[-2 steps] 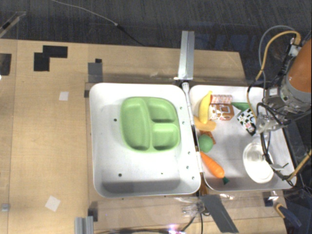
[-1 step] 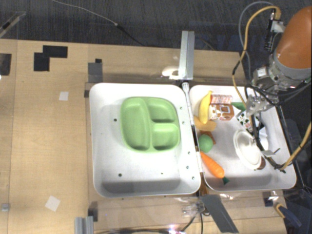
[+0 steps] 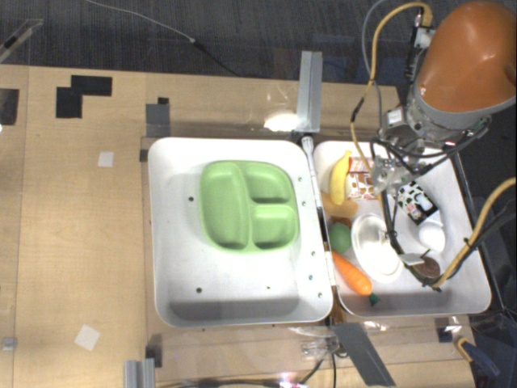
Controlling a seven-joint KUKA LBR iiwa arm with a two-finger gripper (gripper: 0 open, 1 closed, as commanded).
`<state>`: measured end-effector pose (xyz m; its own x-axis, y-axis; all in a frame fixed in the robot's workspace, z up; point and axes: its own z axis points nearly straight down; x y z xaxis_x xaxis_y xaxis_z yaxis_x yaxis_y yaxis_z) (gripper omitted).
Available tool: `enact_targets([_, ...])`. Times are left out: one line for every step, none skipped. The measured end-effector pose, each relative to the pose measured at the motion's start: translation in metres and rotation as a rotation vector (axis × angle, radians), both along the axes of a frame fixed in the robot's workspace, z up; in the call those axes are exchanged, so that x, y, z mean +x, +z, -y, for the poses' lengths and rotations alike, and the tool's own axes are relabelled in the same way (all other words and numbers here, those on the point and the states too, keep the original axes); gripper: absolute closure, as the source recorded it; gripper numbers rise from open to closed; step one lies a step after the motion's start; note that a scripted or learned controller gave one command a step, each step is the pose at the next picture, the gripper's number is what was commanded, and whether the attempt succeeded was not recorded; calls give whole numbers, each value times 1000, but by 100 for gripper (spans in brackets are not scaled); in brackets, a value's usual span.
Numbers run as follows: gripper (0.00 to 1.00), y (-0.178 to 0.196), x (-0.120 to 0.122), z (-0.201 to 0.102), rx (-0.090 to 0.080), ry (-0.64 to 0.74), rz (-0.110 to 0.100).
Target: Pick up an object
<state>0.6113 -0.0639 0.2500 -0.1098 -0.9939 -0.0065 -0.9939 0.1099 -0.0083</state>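
Right bin [image 3: 472, 297], near edge: orange carrot [image 3: 352, 274] lying aslant by the divider. Behind it a white bowl [image 3: 377, 241], with a green round fruit [image 3: 340, 236] just beside (possibly a lime; too small to tell). Farther back, a banana [image 3: 338, 179] touches a small printed carton [image 3: 360, 187]. Left bin [image 3: 174, 297] on the desk [image 3: 73, 241] holds a green divided plate [image 3: 246, 204]. The gripper [image 3: 389, 172] hangs over the right bin's far half, near the carton; cables hide it, so open or closed cannot be told, and nothing is seen held.
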Motion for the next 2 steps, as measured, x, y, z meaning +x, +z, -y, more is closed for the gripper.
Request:
enact_targets([100,-20,-60,62,-5,710,-5])
enact_targets([100,-25,-2,106,-5,653,-3])
